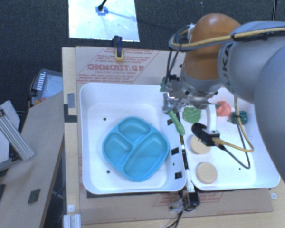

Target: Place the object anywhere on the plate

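Observation:
The blue plate (135,148), divided into three compartments, lies in the left bin (92,127). My gripper (169,106) hangs over the divider between the two bins, just right of the plate's upper right edge. It is shut on a long green pod-shaped object (176,123), which dangles slantwise below the fingers, above the left bin's right rim. The pod's lower end points toward the divider.
In the right bin (256,175) lie a green leafy piece (192,113), a salmon-coloured piece (223,109), a teal piece (241,118) and two tan discs (199,147) (206,173). A black connector with a yellow cable (205,134) hangs from the arm over them.

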`<state>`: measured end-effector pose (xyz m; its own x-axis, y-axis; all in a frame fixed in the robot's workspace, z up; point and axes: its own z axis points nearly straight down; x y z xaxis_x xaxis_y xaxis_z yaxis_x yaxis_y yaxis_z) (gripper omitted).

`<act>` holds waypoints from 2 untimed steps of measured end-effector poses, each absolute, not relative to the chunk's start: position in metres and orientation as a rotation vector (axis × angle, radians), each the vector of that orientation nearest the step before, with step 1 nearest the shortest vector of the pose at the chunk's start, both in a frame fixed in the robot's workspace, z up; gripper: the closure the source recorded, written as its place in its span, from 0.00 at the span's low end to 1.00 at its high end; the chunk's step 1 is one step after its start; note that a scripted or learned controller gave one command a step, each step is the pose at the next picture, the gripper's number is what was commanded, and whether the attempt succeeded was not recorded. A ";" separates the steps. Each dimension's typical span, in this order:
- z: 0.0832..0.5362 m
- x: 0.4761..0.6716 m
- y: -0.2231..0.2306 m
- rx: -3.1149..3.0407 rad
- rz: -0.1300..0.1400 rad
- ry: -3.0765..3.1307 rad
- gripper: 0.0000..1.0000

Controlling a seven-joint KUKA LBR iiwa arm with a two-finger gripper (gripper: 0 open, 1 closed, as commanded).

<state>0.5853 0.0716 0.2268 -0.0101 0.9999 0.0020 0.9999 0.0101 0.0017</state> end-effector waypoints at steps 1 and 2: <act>0.232 0.565 0.127 -2.208 -0.003 -2.232 1.00; 0.215 0.560 0.147 -2.214 0.001 -2.228 1.00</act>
